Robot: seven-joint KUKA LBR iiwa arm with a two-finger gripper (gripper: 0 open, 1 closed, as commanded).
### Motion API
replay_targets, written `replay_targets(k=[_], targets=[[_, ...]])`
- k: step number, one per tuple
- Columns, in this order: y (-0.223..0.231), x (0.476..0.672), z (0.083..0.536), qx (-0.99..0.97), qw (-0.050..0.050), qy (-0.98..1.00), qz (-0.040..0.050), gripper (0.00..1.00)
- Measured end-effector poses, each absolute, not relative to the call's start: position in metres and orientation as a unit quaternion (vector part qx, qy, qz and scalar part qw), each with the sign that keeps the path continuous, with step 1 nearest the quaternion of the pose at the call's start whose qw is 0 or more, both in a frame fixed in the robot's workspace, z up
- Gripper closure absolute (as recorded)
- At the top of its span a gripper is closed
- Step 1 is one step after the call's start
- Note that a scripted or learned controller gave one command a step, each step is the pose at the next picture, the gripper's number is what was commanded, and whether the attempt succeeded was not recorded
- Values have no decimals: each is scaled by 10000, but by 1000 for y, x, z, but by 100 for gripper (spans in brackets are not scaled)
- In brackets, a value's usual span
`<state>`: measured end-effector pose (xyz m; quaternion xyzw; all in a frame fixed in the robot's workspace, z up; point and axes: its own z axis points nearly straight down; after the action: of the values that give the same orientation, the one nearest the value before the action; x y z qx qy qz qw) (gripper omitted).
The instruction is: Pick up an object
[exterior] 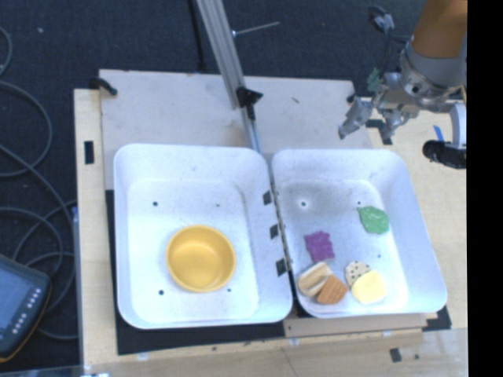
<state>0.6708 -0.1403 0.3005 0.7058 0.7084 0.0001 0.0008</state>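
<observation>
The pale wooden table carries two shallow white bins with speckled, rounded walls. The left bin holds a smooth round yellow bowl. The right bin holds a lumpy green piece, a purple scrap, a yellow round and tan blocks. The claw hangs above the right bin's far rim, spread and grasping nothing.
</observation>
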Motion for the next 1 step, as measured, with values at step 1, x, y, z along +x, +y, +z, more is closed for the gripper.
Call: replay_targets(k=[1], targets=[[-141, 671, 301, 7058, 12, 7084, -6, 0]])
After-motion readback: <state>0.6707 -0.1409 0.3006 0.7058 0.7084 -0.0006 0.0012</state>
